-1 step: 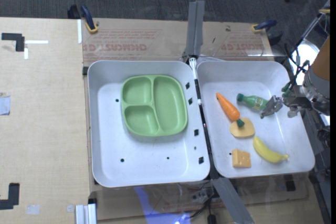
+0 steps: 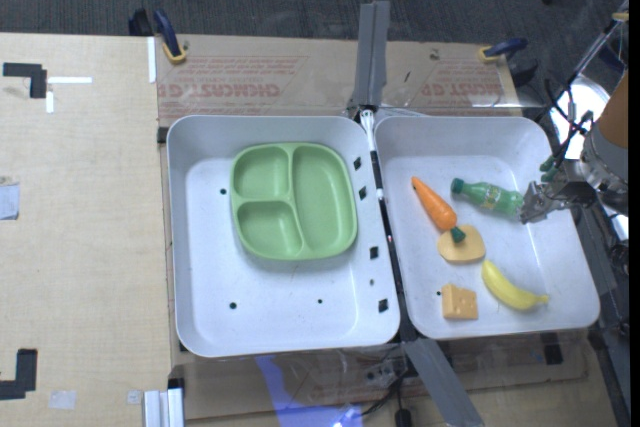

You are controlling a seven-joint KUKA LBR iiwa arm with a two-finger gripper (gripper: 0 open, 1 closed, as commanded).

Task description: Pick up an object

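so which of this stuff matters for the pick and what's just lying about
In play:
- pincer, right next to the green bottle
- carrot
- banana
- cheese wedge
- tan slice with a green knob

Lying about:
- green divided plate in the left bin

**Single fixed overhead view, slanted**

The bench [image 2: 80,245] is viewed from above at a slant, from its near side, with dark floor seen past the far edge. Both white bins are framed whole: left bin [image 2: 200,315] near centre, right bin [image 2: 570,300] toward the right edge. A moderate distance is kept; the arm [image 2: 610,150] is cut by the right border.
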